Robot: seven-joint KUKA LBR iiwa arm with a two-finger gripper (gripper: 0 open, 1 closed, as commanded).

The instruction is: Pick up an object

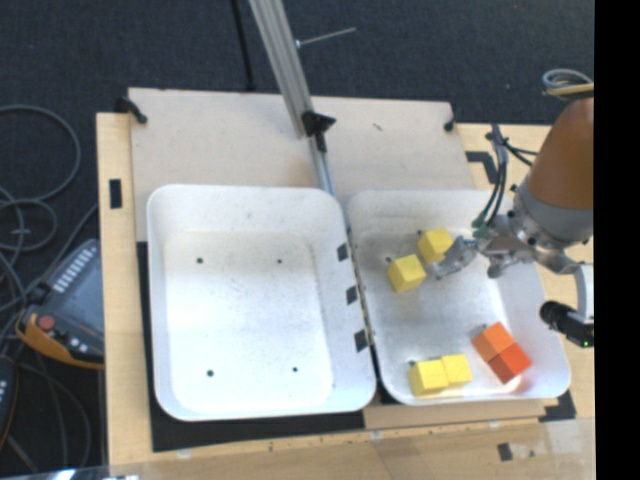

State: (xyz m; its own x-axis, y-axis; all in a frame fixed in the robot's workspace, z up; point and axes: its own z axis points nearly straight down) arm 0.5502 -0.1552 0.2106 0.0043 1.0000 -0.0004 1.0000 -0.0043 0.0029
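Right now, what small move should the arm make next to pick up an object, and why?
Probably ease the pincer slightly lower and left toward the upper yellow cube. It sits right beside that cube in the right bin, with nothing seen between its fingers yet.

Two white bins (250, 203) side by side, four yellow blocks (406, 273), two orange blocks (492, 343), all in right-hand bin

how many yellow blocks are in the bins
3, all in the right bin: one yellow block near its middle, one just beside the gripper, and a longer one at the front edge. The arm may hide more.
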